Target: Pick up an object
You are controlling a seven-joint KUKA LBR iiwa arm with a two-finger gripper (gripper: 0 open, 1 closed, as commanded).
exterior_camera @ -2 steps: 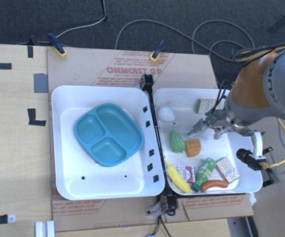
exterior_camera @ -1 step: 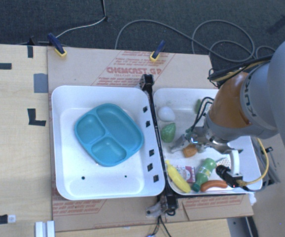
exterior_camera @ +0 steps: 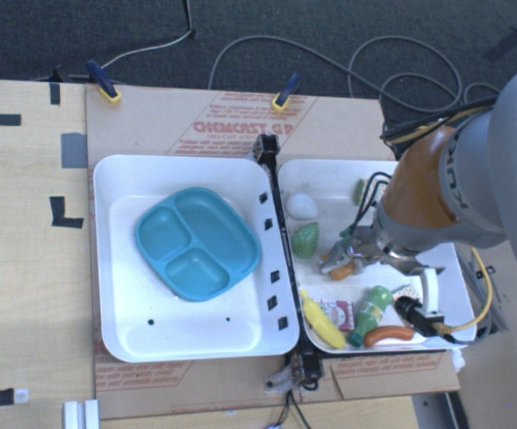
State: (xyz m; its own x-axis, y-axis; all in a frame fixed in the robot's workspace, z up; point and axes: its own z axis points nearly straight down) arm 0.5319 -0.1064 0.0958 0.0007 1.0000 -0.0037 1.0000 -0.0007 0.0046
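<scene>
The two-finger metal gripper (exterior_camera: 341,262) hangs low in the right white bin (exterior_camera: 326,175); whether it grips anything cannot be told. A small green rounded object (exterior_camera: 305,239) lies near, at its ten o'clock.

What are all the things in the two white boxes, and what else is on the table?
left bin: 1, white, left side of the bench
plate: 1, light blue with three compartments, in the left bin
right bin: 1, white, right side of the bench
egg-shaped thing: 1, white, top left of the right bin
green lump: 1, green, just below the egg-shaped thing
banana: 1, yellow, bottom left of the right bin
packet: 1, red and white, beside the banana
bottle: 1, green, bottom of the right bin
sausage: 1, orange-red, bottom edge of the right bin
clamps: 2, yellow and blue, back edge of the cardboard
arm: 1, grey with an orange band, over the right bin
claw: 1, low in the right bin
</scene>
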